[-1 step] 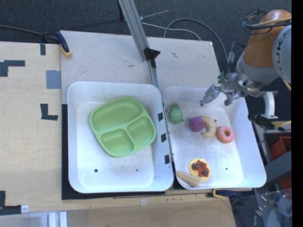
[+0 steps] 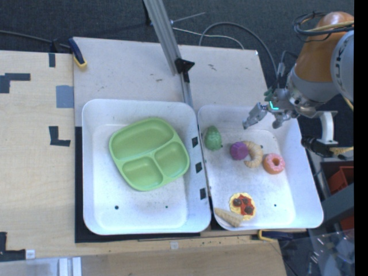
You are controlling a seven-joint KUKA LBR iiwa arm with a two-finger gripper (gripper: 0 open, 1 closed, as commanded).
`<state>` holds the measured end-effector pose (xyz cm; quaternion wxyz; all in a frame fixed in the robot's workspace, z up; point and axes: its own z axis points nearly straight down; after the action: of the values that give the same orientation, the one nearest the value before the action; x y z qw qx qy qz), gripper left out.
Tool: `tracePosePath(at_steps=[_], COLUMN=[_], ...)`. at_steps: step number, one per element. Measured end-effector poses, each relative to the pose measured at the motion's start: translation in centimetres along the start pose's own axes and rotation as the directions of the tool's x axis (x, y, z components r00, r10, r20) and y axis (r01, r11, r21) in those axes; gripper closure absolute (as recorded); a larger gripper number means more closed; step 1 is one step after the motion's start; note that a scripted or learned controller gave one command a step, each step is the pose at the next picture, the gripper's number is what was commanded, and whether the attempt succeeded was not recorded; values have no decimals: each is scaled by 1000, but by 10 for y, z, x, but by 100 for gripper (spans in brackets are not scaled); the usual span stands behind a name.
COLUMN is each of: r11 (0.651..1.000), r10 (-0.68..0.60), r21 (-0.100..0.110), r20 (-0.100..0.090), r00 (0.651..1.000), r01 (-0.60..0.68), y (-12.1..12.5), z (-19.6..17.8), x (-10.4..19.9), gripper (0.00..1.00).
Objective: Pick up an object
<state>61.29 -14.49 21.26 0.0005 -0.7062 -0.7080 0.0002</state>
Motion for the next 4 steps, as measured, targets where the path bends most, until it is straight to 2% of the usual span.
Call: tracePosePath(at_steps=[1, 2, 3, 4], r11=[1000, 1000, 1000, 1000], r10=[2, 0, 1, -1], r21=[5, 7, 2, 2], r20=[1, 0, 2, 1], r00=[1000, 1000, 1000, 1000], r01=[-2, 0, -1, 1], y=[-1, -6, -6, -6], z=[54, 115, 125, 114], x=[-10, -1, -1, 0], gripper=[0, 0, 0, 100])
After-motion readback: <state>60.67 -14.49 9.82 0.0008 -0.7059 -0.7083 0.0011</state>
